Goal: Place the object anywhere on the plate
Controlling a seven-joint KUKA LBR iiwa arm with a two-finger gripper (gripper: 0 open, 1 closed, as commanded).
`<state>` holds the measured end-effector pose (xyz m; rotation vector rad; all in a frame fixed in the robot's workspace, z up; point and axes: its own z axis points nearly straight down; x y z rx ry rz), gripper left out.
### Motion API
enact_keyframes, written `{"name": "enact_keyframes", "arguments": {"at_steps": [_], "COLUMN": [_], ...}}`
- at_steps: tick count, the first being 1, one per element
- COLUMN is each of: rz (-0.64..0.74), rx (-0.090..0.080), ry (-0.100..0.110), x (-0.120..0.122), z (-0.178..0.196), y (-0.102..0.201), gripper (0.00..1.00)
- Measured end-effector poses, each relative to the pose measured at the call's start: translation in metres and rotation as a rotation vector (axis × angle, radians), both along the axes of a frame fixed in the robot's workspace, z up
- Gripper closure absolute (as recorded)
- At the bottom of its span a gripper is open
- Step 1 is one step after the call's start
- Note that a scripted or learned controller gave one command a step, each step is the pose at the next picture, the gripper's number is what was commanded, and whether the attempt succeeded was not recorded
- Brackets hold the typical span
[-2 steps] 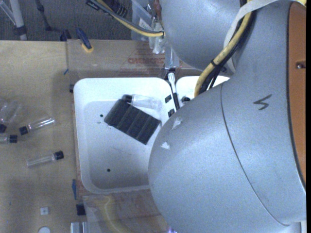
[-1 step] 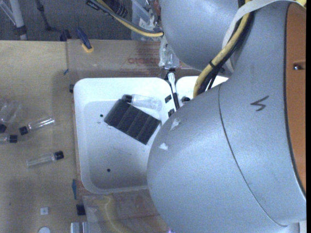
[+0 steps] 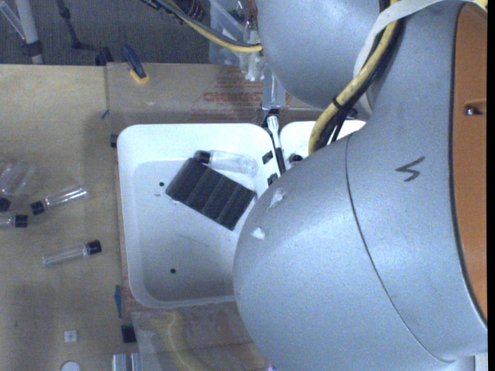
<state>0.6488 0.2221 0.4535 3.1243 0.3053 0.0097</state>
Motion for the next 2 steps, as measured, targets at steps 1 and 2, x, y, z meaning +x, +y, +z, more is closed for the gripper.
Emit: {"name": "enact_keyframes", "arguments": {"at_steps": [1, 2], "rz": [0.309, 0.004], "rx": [0.000, 0.001], "ry": [0.012, 0.007], "x": [0.009, 0.005], "z": [-0.019, -0.058], "y": [0.004, 0.001], "gripper": [1.00, 1.00]}}
